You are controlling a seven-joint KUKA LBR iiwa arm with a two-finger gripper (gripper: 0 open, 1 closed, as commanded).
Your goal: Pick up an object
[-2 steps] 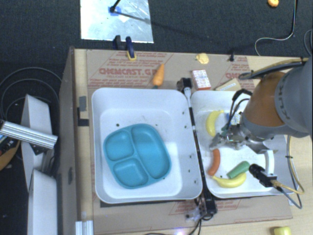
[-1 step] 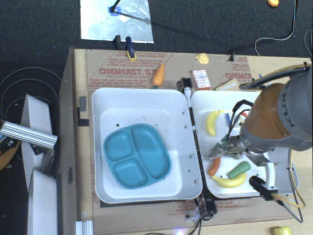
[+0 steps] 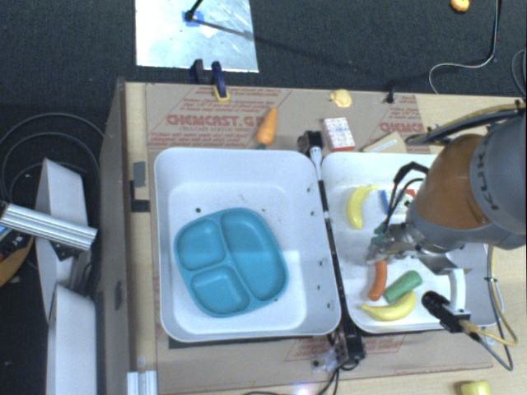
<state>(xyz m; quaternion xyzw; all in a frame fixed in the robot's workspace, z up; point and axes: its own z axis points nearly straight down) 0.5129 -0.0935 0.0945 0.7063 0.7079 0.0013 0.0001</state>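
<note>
Grey arm's two-finger gripper [image 3: 385, 245] hangs low at mid right white bin [image 3: 346, 167], finger state cannot be told, just above the orange sausage-shaped toy [image 3: 377, 280] lying toward the bin's near edge beside a green cylinder [image 3: 403, 286] and yellow banana [image 3: 390, 309].

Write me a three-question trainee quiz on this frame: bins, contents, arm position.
1. True or false: the blue divided plate lies in the left bin.
2. Which toy lies nearest the right bin's front edge? A) yellow banana B) orange carrot C) blue plate
3. Fill in: the gripper hangs over the ____ bin.

Key
1. True.
2. A. The banana lies beside a green piece and a red sausage.
3. Right.
</note>
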